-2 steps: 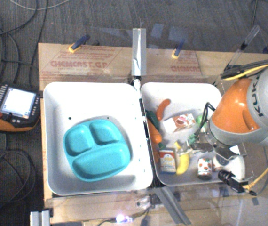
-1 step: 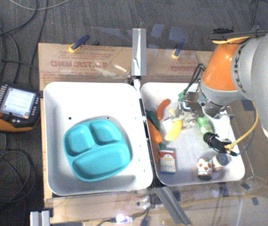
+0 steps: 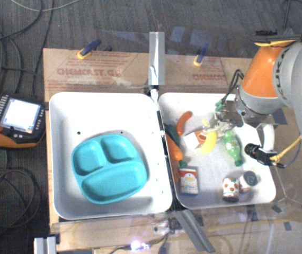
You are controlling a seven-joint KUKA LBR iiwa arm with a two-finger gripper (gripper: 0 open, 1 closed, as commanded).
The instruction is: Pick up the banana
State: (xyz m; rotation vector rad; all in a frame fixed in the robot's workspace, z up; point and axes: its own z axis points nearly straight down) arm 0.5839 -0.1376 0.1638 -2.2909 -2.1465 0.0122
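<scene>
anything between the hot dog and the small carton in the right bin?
Yes, in the camera view: the carrot lies along the bin's left wall, between the hot dog above and the small carton below.

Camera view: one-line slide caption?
Claw poised over the banana in the right bin; teal tray in left bin.

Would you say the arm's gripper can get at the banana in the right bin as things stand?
Probably yes. The gripper sits just above and to the right of the banana, whose yellow top is uncovered. The green bottle and an orange-and-white item crowd its sides, which could hamper a clean grasp.
</scene>
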